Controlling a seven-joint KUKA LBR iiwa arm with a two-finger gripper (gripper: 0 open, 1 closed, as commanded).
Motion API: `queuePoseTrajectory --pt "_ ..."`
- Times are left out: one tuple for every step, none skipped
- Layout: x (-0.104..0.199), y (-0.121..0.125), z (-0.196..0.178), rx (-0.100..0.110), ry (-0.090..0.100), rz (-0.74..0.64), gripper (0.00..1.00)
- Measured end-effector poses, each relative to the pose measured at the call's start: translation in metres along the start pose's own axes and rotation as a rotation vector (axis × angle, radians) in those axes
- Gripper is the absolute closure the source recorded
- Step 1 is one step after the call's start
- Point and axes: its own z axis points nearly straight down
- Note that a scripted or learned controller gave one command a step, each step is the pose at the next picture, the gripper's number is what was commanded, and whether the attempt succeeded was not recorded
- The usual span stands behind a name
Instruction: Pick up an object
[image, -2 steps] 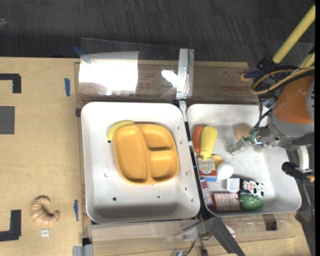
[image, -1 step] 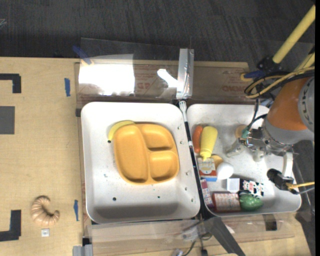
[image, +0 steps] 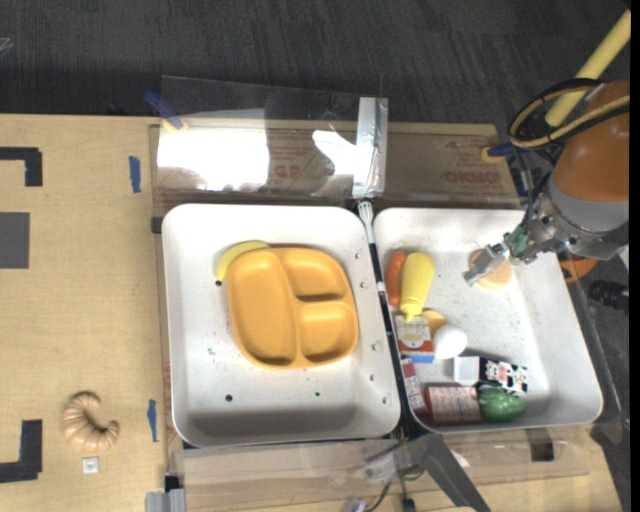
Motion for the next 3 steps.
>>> queuePoseTrajectory --pt "-0.040 0.003 0.075 -0.010 -0.007 0.029 0.00" --pt "0.012 0.070 0.073 -0.015 -0.008 0.209 0.00" --pt "-0.059 0.054 0.074 0.005 0.015 0.238 0.00"
